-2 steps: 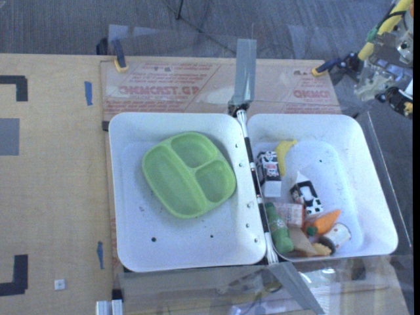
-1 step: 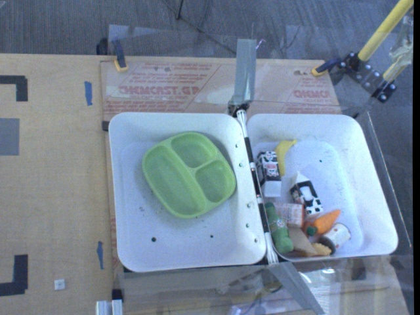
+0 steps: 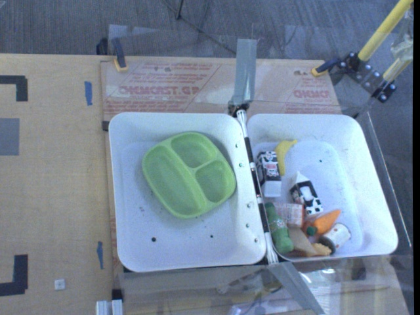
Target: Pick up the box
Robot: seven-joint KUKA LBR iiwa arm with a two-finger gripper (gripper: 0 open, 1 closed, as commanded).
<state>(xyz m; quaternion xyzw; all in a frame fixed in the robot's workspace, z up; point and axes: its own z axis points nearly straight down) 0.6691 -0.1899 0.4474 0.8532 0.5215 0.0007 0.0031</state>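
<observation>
Several small items lie heaped in the right bin [image 3: 357, 169], along its left wall and front edge. A small printed box [image 3: 268, 165] with dark and red markings lies against the divider between the bins. Just in front of it sits a plain white box [image 3: 271, 189]. A white carton with black cow patches [image 3: 306, 196] lies tilted to their right. A yellow banana-like piece [image 3: 285, 150] rests behind the printed box.
An orange carrot [image 3: 325, 220], a green bottle-like item [image 3: 278, 230], a pinkish packet [image 3: 289, 212] and a small can [image 3: 338, 235] crowd the right bin's front. A green divided plate [image 3: 189, 174] lies in the left bin [image 3: 131, 235]. A yellow-handled clamp [image 3: 367, 51] stands at the back right.
</observation>
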